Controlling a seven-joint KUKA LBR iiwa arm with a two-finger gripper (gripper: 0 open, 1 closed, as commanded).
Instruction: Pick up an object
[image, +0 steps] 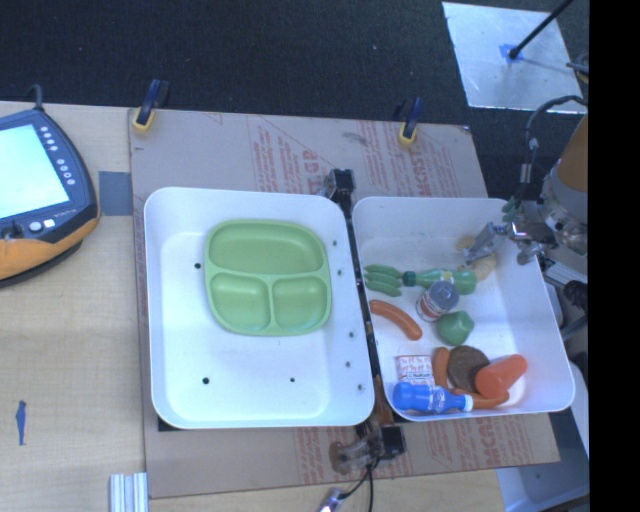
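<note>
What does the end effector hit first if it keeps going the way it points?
Judging by its tilt, the end effector points left and down into the right white bin. First in line is probably the small pale object just below it, then the green toy vegetable. Depth is unclear.

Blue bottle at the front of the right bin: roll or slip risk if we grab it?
The blue bottle lies on its side against the right bin front wall, so its round body may roll when nudged. It looks like smooth plastic, possibly slippery. Toys crowd its far side, so fingers may bump them.
</note>
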